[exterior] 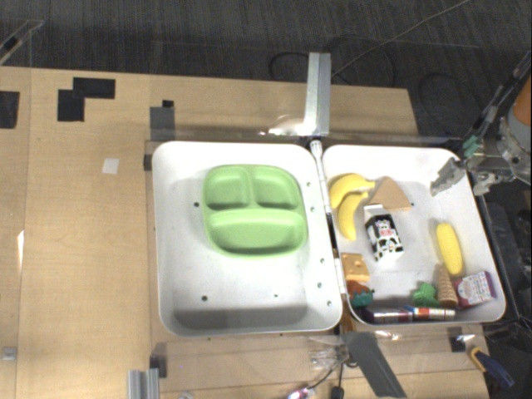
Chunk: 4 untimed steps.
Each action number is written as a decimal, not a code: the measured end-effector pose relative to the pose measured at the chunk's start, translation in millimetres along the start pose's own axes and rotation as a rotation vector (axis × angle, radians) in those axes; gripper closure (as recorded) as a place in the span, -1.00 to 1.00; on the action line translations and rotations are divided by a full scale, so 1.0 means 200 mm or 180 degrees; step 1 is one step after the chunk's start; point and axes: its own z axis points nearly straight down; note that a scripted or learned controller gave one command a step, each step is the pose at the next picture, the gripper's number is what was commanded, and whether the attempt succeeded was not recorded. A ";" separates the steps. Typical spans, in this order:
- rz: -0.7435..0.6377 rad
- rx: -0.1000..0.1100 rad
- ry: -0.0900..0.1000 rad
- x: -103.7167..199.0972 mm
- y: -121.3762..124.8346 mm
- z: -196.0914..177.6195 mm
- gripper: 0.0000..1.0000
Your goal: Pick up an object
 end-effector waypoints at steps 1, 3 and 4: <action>-0.0125 0.0005 0.0002 0.26 0.06 0.41 -1.00; -0.0681 -0.0221 -0.0059 0.35 -0.04 0.58 -1.00; -0.1118 -0.0019 -0.0006 0.25 0.17 0.67 -1.00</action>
